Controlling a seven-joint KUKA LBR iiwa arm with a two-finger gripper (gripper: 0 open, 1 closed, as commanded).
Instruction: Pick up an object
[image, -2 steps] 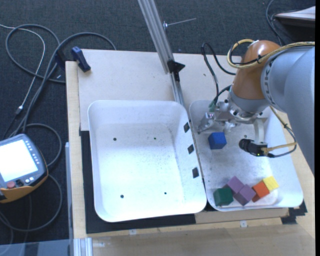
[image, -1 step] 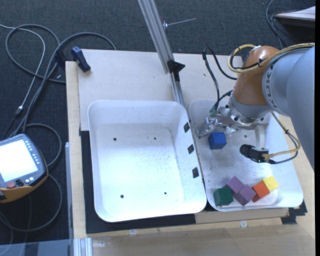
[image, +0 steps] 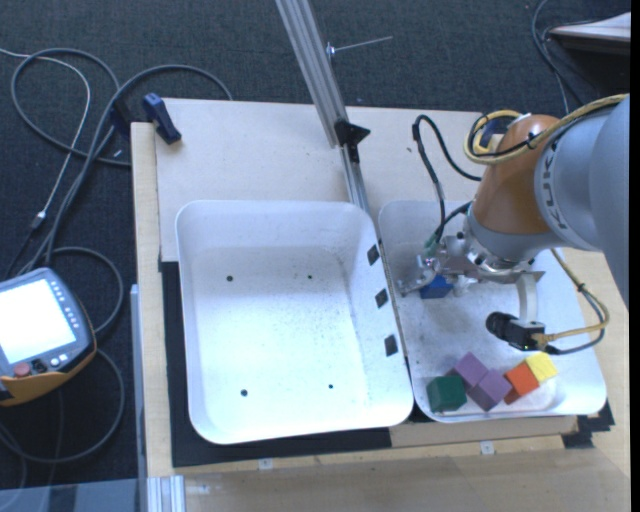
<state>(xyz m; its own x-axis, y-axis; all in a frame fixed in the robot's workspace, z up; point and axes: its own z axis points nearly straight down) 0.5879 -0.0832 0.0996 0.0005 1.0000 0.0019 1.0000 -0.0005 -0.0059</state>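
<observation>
1. Two shallow white bins sit side by side on your bench (image: 250, 150): the left bin (image: 200, 240) and the right bin (image: 590, 385).
2. Your arm (image: 570, 180) reaches in from the right, its orange band (image: 510, 190) above the wrist, bent down over the upper part of the right bin.
3. At the wrist's lower left you see the jaws (image: 432, 280) low over the bin floor, with a blue block (image: 436, 289) right at their tips.
4. You cannot tell whether the jaws are apart, closed or gripping the blue block; the wrist hides too much.
5. Well apart from the jaws, along the right bin's near edge, lies a cluster: a green block (image: 447, 392), two purple blocks (image: 481, 381), an orange block (image: 521, 380) and a yellow block (image: 541, 367), packed close together.
6. On the floor at your far left lies the teach pendant (image: 38, 330), its cables (image: 70, 150) looping across the dark carpet.
</observation>
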